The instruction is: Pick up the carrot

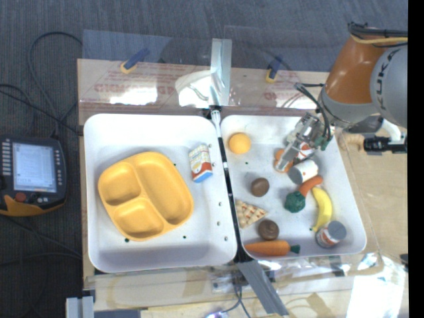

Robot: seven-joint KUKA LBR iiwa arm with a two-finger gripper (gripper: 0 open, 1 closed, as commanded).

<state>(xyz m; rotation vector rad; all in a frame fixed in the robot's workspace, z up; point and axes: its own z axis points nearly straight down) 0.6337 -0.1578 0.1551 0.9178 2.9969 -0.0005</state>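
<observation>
Over the right bin's [349,197] far edge, the gripper [289,158] hovers, fingers' state unclear.
Carrot [268,248] lies along the near edge, touching nothing, brown ball [268,229] just beside it.

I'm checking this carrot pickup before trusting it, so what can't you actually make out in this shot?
- Pincer, camera view: its tips blur into a small orange-and-white item, so its contents are unreadable.
- Carrot: lies along the right bin's front wall, clearly apart from the pincer.
- Small carton in the left bin: label too small to read.
- Arm: cut off by the right edge.
</observation>
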